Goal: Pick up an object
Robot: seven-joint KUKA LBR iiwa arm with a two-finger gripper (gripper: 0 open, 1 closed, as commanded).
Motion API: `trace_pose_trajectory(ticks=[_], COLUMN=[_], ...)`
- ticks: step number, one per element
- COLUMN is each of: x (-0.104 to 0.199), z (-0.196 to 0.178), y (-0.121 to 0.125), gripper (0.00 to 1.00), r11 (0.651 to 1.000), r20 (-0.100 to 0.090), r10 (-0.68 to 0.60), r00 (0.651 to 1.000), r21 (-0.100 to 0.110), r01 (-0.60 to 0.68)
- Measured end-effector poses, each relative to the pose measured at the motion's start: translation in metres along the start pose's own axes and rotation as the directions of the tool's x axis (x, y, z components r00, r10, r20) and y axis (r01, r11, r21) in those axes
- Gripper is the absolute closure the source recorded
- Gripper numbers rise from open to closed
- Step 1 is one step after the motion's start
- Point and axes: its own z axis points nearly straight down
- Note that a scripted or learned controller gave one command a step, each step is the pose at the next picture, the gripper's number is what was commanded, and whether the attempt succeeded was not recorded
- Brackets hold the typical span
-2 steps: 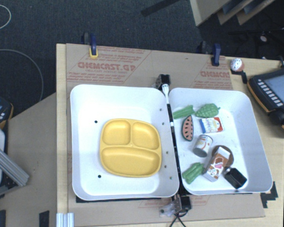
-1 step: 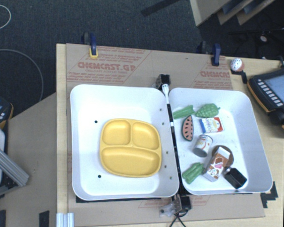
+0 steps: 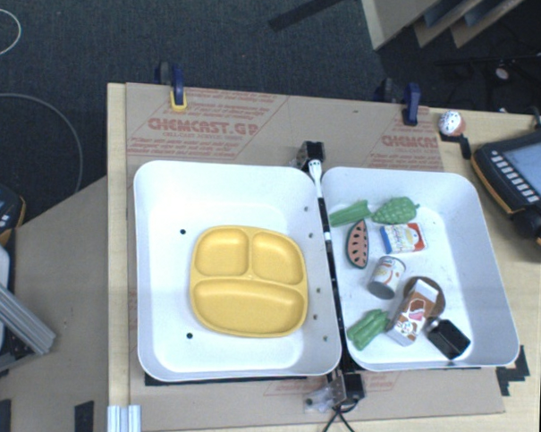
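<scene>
The right bin (image 3: 484,256) holds several small toy items. A green leafy piece (image 3: 395,210) and a green pod (image 3: 348,213) lie near its back. A watermelon slice (image 3: 357,243) sits beside a small red and white carton (image 3: 403,238). A grey can (image 3: 386,276) lies in the middle. Toward the front are a brown round piece (image 3: 428,295), a white and brown packet (image 3: 409,320), a green pickle (image 3: 367,328) and a black block (image 3: 449,338).
The left bin (image 3: 162,251) holds a yellow divided plate (image 3: 248,280). Both bins rest on a brown board (image 3: 257,120) held by blue clamps (image 3: 176,83). A tablet (image 3: 523,172) lies at the right edge of the bench.
</scene>
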Motion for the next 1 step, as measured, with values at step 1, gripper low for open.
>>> trace_pose_trajectory(ticks=[1], x=[0.0003], z=[-0.0147], y=[0.0011], gripper=[1.0], r11=[1.0], r20=[0.006], r10=[-0.003], r00=[1.0], r21=[-0.011], r01=[0.003])
